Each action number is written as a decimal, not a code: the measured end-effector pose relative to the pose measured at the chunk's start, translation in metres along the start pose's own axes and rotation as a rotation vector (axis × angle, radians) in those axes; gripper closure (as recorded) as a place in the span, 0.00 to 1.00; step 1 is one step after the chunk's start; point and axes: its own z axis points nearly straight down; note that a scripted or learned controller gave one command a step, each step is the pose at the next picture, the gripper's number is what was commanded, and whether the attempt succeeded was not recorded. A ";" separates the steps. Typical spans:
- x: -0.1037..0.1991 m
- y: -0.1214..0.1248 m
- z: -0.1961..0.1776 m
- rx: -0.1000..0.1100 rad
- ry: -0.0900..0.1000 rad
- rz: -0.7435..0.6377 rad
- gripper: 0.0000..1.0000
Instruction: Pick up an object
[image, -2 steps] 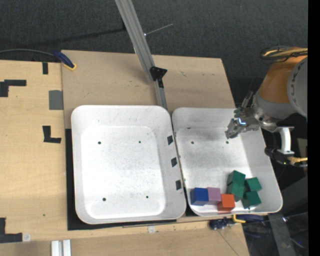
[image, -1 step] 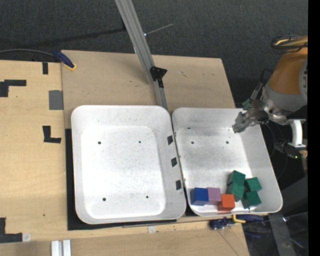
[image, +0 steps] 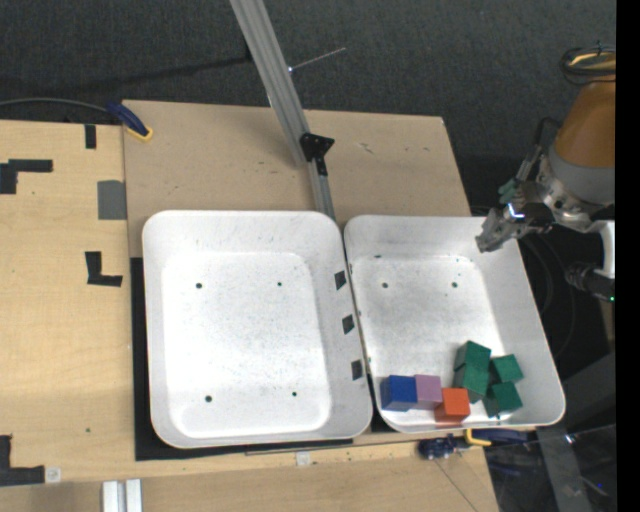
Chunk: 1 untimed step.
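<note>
Several small blocks lie bunched in the near right corner of the right bin (image: 440, 250): a blue block (image: 400, 391), a pale purple block (image: 428, 388), an orange block (image: 455, 403) and a cluster of green blocks (image: 488, 376). My gripper (image: 494, 233) hangs over the far right rim of that bin, well away from the blocks, and I see nothing between its fingers. The orange band of the arm (image: 588, 118) shows above it at the right edge.
The left bin (image: 240, 230) sits beside the right one, joined by black clips along the shared edge. A slanted metal rail (image: 285, 90) runs from the top down to the bins' far junction. Black tape marks lie on the bench at left.
</note>
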 end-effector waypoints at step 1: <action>0.053 -0.009 0.011 0.006 0.003 -0.004 1.00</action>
